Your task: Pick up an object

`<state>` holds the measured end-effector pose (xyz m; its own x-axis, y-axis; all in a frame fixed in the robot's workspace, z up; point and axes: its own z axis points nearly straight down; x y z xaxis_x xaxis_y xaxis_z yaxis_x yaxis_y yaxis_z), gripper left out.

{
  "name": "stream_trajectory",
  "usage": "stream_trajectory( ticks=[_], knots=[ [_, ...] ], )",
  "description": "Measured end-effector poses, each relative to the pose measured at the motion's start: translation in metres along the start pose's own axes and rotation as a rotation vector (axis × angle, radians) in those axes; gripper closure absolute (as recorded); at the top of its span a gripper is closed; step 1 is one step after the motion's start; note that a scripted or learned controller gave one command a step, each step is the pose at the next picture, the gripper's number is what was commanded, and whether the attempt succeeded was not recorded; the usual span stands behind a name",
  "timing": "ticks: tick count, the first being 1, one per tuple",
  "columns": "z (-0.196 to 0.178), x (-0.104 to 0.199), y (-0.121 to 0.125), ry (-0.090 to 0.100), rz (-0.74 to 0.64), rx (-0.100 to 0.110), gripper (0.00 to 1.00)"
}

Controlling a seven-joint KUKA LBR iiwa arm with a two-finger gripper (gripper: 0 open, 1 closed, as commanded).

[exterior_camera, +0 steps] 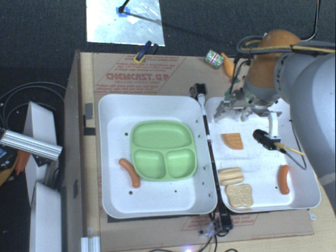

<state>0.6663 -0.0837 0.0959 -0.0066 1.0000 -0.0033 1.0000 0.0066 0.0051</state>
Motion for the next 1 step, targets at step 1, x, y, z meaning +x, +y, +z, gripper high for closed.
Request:
stream_trajectory(
  ticks=[1],
  knots=[
    [0.0115, -0.0184, -0.0468, 0.003, 0.006, 0.004, 0.00]
  ],
)
